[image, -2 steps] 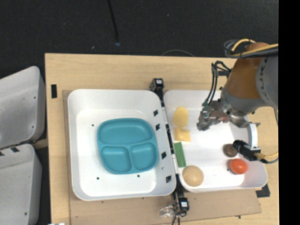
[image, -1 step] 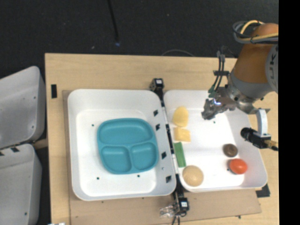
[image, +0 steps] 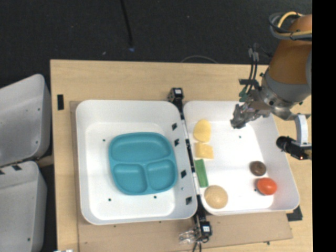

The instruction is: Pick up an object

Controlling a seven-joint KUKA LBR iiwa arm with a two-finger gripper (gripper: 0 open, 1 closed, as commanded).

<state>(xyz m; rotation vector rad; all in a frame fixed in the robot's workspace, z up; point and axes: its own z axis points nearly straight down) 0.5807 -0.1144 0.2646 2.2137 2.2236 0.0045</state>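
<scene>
Left bin [image: 84, 140] contains one teal divided tray [image: 142, 163], lying flat near its centre. Right bin [image: 281, 156] contains six items. Along its 9 o'clock wall, from 12 toward 6 o'clock: a pale yellow rounded piece [image: 202, 130], a yellow wedge [image: 205, 151] just below it, a green bar [image: 200, 172] lying against the wall, and a tan round object [image: 216, 197] at the 7 o'clock corner. Toward the 4 o'clock corner: a brown ball [image: 257, 168] and a red-orange ball [image: 266, 186] just beside it. The gripper [image: 239, 118] stands over bare floor at the bin's 12 o'clock region, well apart from every item. Nothing obstructs it. It grasps nothing visible; whether the claw is spread or clenched cannot be told.
</scene>
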